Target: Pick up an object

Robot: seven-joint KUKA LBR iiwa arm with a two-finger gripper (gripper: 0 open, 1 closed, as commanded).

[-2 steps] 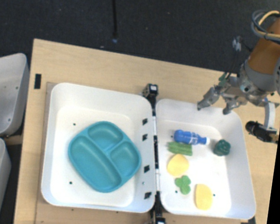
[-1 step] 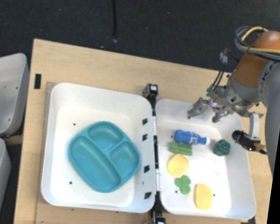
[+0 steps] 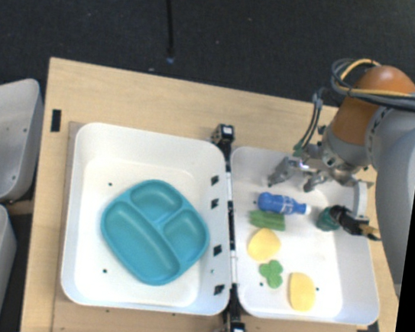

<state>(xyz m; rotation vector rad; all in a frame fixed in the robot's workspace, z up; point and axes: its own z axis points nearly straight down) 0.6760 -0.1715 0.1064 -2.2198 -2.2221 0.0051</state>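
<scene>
Presently the gripper [image 3: 293, 180] is hovering over the far part of the right bin [image 3: 354, 295], its fingers standing spread and pinching nothing. A blue bottle [image 3: 280, 205] is lying on its side just nearer than the fingertips, apart from them. A green block [image 3: 267, 220], a yellow round piece [image 3: 264, 244], a green clover shape [image 3: 272, 272] and a yellow oval [image 3: 301, 291] are lying nearer still. A teal divided plate [image 3: 153, 230] is resting in the left bin [image 3: 72, 272].

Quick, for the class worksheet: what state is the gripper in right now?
The gripper: open, fingers spread, nothing between them, close to the blue bottle.
</scene>
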